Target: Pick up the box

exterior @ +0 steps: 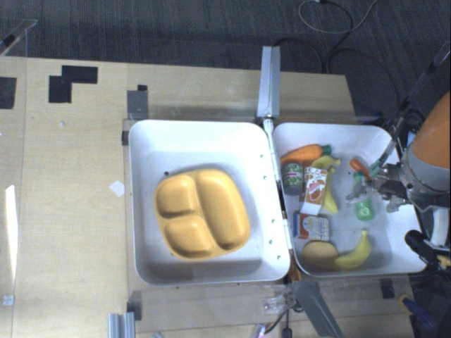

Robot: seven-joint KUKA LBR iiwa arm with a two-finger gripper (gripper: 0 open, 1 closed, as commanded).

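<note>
Box (314, 227) not yet picked up; it lies in the right bin.

It rests flat near the right bin's (380, 265) left wall, apart from the gripper (369, 186), which hangs over the middle of that bin with nothing seen between its fingers; whether they are spread or pressed together I cannot tell. A carton (317, 186) lies just above the box, with a can (293, 179) and a carrot (304, 153) beyond it. A potato (319, 251) and a banana (352, 254) lie just below, a green piece (363, 210) under the gripper. The left bin (141, 189) holds a yellow tray (202, 213). As I judge it, reach, grasp and lift all remain.
</note>
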